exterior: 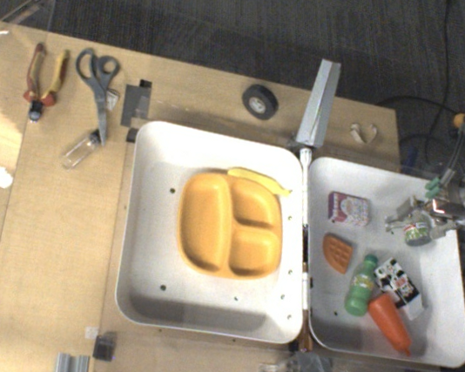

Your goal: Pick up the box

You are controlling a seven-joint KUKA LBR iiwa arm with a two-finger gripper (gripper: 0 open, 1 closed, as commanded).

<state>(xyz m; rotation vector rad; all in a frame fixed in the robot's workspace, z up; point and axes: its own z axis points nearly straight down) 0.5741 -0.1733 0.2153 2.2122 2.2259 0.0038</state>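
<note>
The small purple-and-white carton box (348, 210) lies in the right white bin (454, 337), near its back-left corner, with bare floor around it; its print is too small to read. In front of it lie one orange ridged waffle-like piece (337, 253), one green bottle (361, 285), one orange carrot (390, 323) and one black-and-white patterned packet (397, 282). The two-finger gripper (421, 223) hangs to the box's right, apart from it; whether its jaws are parted I cannot tell. The left white bin (149, 211) holds one yellow divided tray (230, 225).
</note>
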